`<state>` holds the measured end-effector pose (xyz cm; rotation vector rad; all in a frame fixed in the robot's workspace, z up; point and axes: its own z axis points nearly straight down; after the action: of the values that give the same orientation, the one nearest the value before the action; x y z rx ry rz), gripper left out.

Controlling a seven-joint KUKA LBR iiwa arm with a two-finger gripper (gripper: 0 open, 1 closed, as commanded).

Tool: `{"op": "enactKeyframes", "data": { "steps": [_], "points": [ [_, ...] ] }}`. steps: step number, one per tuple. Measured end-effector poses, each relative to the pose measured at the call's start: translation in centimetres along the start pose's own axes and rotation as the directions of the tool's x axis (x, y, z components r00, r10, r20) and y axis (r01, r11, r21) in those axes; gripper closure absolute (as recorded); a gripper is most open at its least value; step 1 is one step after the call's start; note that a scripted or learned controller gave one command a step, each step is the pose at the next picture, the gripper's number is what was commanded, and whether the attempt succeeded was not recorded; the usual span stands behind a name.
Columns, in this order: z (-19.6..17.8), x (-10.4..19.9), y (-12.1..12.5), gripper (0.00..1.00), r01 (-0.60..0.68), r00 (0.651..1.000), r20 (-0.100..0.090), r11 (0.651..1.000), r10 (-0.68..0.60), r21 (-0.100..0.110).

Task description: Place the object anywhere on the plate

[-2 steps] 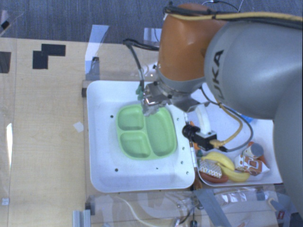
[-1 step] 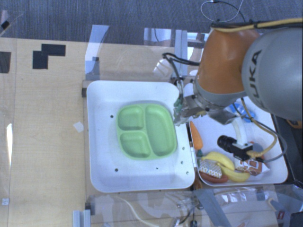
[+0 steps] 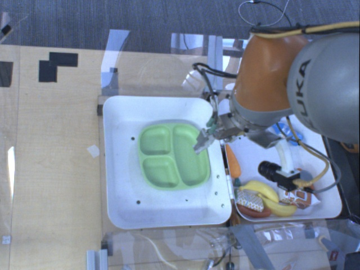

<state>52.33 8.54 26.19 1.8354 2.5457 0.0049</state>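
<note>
hand (image 3: 203, 140) hovering over the right-hand edge of the green divided plate (image 3: 169, 157), how far open: cannot tell | arm (image 3: 270, 89) reaching in from the right, wrist tilting down-left above both bins | plate sitting in left bin (image 3: 121, 170) | carrot (image 3: 232, 161) and banana (image 3: 269, 194) lying in right bin (image 3: 333, 208), off the plate

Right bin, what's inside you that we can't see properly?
- Right bin: in the camera view, its far half is hidden under the arm.
- Carrot: its far end disappears beneath the arm.
- Blue thing: mostly covered by the arm, so I cannot tell what it is.
- Packet beside the banana: the print is too small to read.
- Gripper: too small and blurred to tell whether it holds anything.
</note>
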Motion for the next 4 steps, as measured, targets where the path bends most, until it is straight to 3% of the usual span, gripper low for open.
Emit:
{"op": "enactKeyframes", "data": {
  "steps": [1,2,3,4],
  "points": [
    [10.5,2.6,1.5,0.00,0.507,0.862,-0.002,0.862,-0.507,0.000],
    [16.2,5.1,4.5,0.00,0.901,0.435,0.027,0.435,-0.900,-0.006],
    [7.5,-8.2,5.6,0.00,0.901,0.434,0.008,0.434,-0.901,-0.001],
    [10.0,4.4,6.1,0.00,0.928,0.373,0.003,0.373,-0.928,-0.003]
  ]
}}
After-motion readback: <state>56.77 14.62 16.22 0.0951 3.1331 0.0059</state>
